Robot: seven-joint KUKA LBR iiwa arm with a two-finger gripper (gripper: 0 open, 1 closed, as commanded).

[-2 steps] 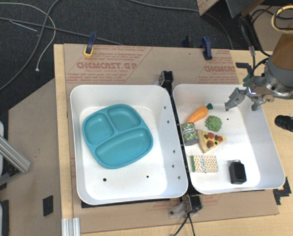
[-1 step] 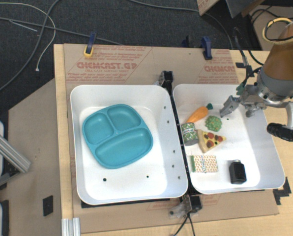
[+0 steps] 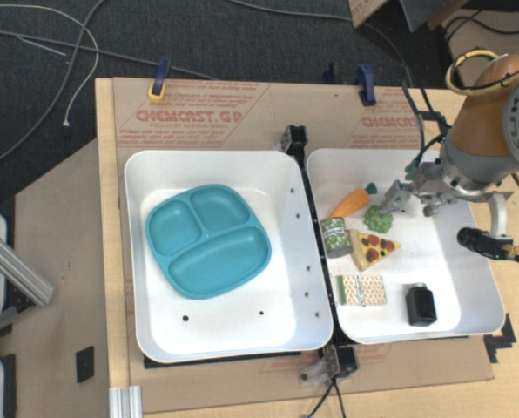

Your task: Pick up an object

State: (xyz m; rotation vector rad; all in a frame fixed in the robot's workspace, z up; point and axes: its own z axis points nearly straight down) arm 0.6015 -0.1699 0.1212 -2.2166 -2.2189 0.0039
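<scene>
From my seat I see the hand [image 3: 397, 200] low over the right bin [image 3: 468, 316], in the right middle of the frame, its fingers a narrow way apart with nothing between them. Just beside its tips, toward lower left, sits a small green broccoli piece [image 3: 380, 219]. The carrot [image 3: 350, 203] lies just left of that, long axis on a diagonal, orange tip pointing lower left and green top toward upper right. Below are a pizza slice [image 3: 374, 248] with its point aimed right, a green can [image 3: 334, 236], a flat patterned packet [image 3: 362, 290] and a black block [image 3: 421, 305]. The left bin [image 3: 151, 303] holds a blue divided plate [image 3: 209, 240].
</scene>
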